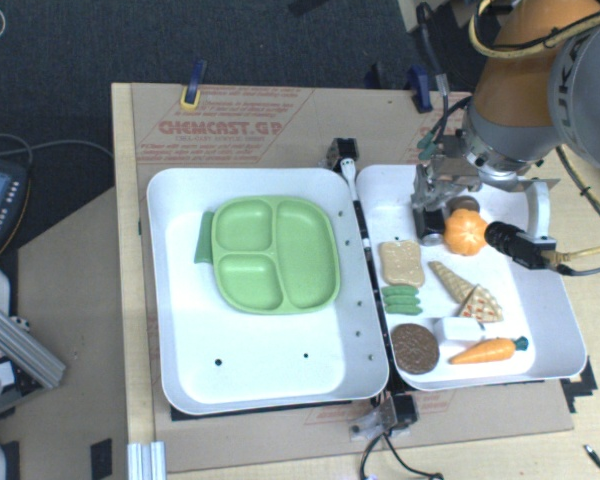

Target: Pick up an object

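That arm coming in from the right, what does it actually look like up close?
The arm is bulky and rounded: a grey shell with a broad orange band above the wrist and a silvery ring beneath it. A yellow cable loops over its top, and thinner dark wires run down to a small black gripper of metal parts. A black cylinder juts out beside it.

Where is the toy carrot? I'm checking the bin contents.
The carrot lies in the right bin, near its front edge, just right of the brown round cookie and below the pizza slice.
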`<state>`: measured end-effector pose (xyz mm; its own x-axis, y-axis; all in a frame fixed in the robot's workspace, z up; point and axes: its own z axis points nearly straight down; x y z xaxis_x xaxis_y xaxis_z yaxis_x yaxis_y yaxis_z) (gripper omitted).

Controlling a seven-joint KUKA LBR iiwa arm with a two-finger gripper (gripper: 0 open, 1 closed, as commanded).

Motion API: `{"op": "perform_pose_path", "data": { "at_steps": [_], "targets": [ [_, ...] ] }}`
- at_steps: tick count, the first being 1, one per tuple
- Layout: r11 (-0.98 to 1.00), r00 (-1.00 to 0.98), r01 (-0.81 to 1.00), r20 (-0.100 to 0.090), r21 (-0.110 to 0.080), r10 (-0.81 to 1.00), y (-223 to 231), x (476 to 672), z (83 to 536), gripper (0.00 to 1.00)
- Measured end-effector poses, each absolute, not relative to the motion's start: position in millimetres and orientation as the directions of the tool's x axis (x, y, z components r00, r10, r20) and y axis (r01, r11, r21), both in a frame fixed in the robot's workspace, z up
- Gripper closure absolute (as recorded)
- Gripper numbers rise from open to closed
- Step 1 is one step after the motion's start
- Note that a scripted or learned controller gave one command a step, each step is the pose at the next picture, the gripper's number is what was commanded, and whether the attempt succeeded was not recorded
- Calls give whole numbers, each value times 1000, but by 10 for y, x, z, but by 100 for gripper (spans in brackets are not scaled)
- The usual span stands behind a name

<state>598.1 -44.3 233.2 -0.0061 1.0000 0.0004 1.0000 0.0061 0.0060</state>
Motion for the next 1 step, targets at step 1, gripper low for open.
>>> {"op": "perform_pose_path", "data": {
  "at_steps": [1],
  "targets": [
    [5, -5, 1000, 0, 5, 1000, -25, 6369, 2178, 100]
  ]
}}
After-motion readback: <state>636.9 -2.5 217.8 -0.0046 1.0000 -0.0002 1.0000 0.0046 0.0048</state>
